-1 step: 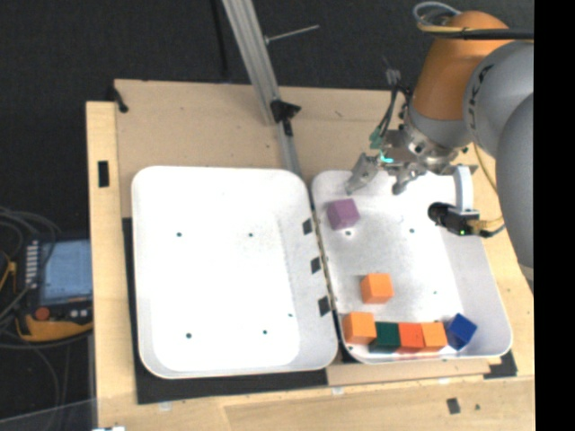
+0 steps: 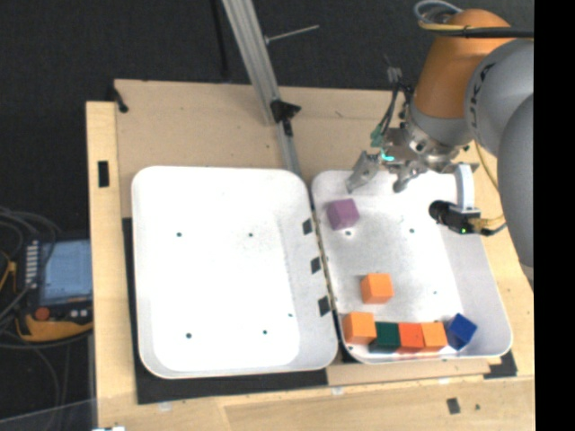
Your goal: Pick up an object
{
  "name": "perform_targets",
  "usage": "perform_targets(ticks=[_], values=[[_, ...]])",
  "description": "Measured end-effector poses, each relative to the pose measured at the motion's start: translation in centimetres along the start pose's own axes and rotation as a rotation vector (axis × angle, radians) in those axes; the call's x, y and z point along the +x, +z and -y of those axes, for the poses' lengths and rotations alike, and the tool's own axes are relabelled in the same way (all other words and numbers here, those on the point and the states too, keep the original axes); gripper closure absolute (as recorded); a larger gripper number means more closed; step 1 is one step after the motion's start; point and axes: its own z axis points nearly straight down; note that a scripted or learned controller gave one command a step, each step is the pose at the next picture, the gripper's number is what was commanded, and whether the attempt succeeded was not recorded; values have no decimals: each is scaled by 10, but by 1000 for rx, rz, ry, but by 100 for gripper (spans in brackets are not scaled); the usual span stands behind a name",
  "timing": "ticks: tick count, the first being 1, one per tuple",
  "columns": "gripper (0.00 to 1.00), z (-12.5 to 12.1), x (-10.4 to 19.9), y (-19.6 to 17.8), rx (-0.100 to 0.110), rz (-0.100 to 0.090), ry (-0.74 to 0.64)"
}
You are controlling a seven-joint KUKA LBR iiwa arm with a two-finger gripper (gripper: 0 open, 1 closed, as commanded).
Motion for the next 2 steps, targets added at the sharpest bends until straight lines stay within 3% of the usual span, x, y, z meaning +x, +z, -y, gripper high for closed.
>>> perform_targets(ticks=[1, 2], values=[[0, -6, -9, 53, 5, 1, 4], [0, -13, -10, 75, -21, 3, 3]])
